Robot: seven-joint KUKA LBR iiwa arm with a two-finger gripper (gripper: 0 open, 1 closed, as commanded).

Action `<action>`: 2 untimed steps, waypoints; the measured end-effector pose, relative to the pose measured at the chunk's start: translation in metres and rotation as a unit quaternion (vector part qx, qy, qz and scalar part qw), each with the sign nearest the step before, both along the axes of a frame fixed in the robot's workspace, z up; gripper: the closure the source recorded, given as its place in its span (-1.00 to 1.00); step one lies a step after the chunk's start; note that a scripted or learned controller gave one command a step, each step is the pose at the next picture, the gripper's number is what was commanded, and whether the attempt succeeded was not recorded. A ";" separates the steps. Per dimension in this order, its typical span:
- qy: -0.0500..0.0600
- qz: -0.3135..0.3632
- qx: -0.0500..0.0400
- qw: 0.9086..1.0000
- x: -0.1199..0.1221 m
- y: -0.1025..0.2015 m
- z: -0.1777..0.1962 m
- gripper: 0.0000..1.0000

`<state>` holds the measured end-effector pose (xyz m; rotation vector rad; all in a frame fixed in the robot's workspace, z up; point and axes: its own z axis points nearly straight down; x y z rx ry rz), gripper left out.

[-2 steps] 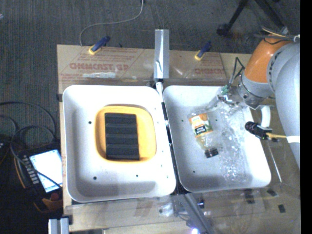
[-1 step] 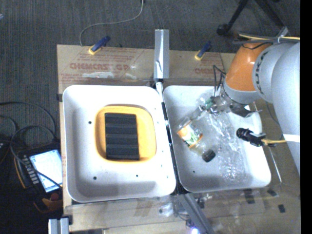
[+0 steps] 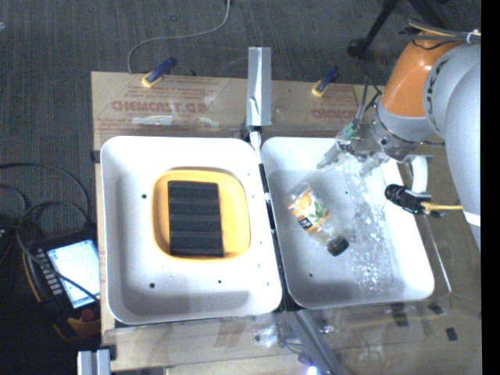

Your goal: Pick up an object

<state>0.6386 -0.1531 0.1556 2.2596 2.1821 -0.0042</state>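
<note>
1. Pincer point(image 3: 349, 145) of mine sits at about two o'clock in the frame, over the far edge of the right bin point(image 3: 406, 291), hanging below my grey arm point(image 3: 465, 123) and its orange band point(image 3: 410, 80).
2. Whether it is clenched or released I cannot tell: its tip is small and blurs into the shiny stuff beneath it.
3. That shiny stuff is a clear crinkled plastic piece point(image 3: 366, 225), running from just under my pincer towards five o'clock down the right bin. My pincer looks to be at or touching its far end, but I cannot see anything held.
4. A small plastic bottle point(image 3: 312, 216) with an orange and green label lies on its side near the middle of the right bin, its dark cap point(image 3: 337, 246) pointing to five o'clock. It lies just beside the clear plastic, at that piece's nine o'clock.
5. In the left bin point(image 3: 125, 233) rests a yellow tray point(image 3: 160, 217) carrying a black ridged block point(image 3: 194, 219), well apart from my pincer.
6. Two blue clamps point(image 3: 158, 72) grip the cardboard sheet point(image 3: 117, 112) at twelve o'clock of the bins.
</note>
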 end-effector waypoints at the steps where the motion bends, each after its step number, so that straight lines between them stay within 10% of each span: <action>1: -0.004 0.055 -0.001 0.998 -0.026 0.028 -0.064 -1.00; 2: -0.004 0.054 0.000 0.999 -0.026 0.029 -0.056 1.00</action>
